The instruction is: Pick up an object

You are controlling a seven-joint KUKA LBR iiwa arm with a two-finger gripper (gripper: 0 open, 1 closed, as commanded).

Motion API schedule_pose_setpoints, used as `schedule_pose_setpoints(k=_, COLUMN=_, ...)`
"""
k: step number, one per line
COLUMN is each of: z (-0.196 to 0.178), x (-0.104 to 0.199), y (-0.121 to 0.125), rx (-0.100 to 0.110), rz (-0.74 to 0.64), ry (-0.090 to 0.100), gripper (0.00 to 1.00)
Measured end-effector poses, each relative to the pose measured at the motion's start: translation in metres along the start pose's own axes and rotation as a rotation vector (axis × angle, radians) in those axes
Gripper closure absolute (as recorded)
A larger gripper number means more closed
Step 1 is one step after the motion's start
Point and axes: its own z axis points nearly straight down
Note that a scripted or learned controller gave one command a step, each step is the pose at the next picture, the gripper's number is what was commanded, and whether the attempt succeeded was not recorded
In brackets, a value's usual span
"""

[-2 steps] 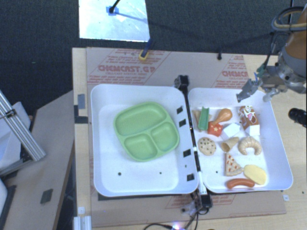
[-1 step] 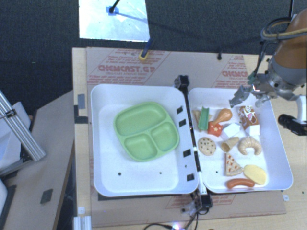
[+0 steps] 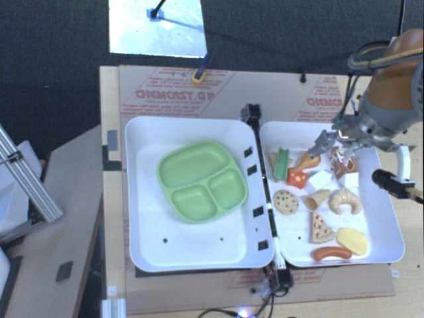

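Fingers (image 3: 334,144) spread open over the right bin (image 3: 391,240), gripping nothing. Just left: toy carrot (image 3: 308,160). Below: white block (image 3: 320,179), croissant (image 3: 345,201).

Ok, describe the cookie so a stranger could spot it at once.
Look in the right white bin, the one crowded with toy food. Near its left wall lies the cookie, below the green piece. It is the only flat, round, tan thing with dark specks.
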Motion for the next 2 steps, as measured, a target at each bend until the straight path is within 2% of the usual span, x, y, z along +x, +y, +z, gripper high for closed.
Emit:
schedule_pose_setpoints(k=1, z=0.042, x=0.001, y=0.004, rx=0.000, rz=0.000, ry=0.000, gripper=0.00)
schedule_pose_setpoints(k=2, z=0.102, x=0.000, y=0.005, rx=-0.007, rz=0.002, ry=0.001, gripper=0.00)
